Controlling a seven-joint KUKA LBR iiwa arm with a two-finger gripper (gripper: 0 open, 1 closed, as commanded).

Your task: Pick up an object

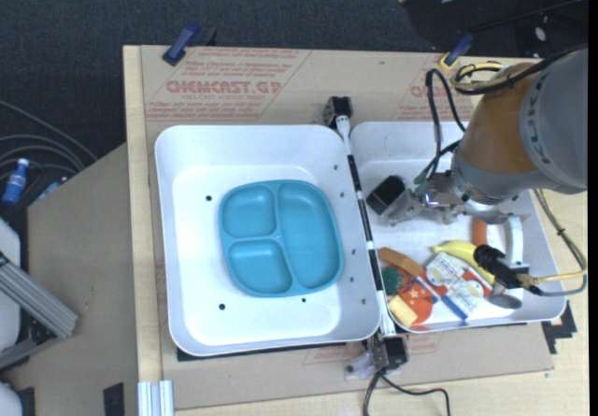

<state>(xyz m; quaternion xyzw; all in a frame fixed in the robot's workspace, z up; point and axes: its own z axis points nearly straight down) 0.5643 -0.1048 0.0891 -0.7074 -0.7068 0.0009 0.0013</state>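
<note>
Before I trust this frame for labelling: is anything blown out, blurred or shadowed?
Camera view: the left bin's white floor is bright but keeps its rim; the blue divided plate is sharp; the arm looks soft and hides part of the right bin; the small items are cluttered and hard to separate.

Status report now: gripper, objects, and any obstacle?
Gripper low in right white bin, beside black block. Nothing seen held. Banana, clutter nearby.
</note>
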